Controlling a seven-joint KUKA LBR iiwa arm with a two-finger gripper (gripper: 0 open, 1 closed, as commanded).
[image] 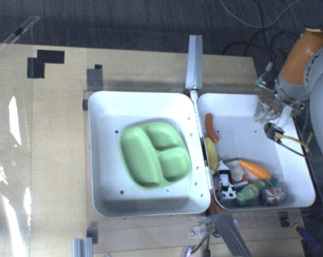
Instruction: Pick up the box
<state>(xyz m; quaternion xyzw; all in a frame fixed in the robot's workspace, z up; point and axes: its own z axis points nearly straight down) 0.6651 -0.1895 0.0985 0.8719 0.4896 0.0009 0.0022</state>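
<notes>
The gripper (pixel 274 115) hangs over the far right corner of the right bin (pixel 241 107). It is a blurred tangle of metal and cable there, and whether it is wide, narrow or holding anything cannot be told. The arm (pixel 306 63) is cut off by the right edge of the view, leaving only its orange band and a grey bulk. The box (pixel 223 181), black and white, lies in the near left corner of the right bin, tight against the wall shared with the left bin. It is partly buried in a heap, so its outline is hard to follow. Pressed around it are a small pale carton (pixel 235 169), a carrot (pixel 254 170), a green bottle (pixel 247 193) and a can (pixel 272 196) whose print is too small to read. Along that same wall lie a yellow piece (pixel 211 154), seen edge-on and hard to name, and a red sausage (pixel 211 128) beyond it. The left bin (pixel 100 143) carries a green divided tray (pixel 155 154) at its middle. Both bins sit on a pale wooden bench (pixel 54 116). Black tape marks (pixel 44 61) lie near the bench's far left corner, and a clear sheet (pixel 12 143) throws glare along its left edge. Beyond the far edge is dark carpet (pixel 124 9) with a loose cable (pixel 252 7).
</notes>
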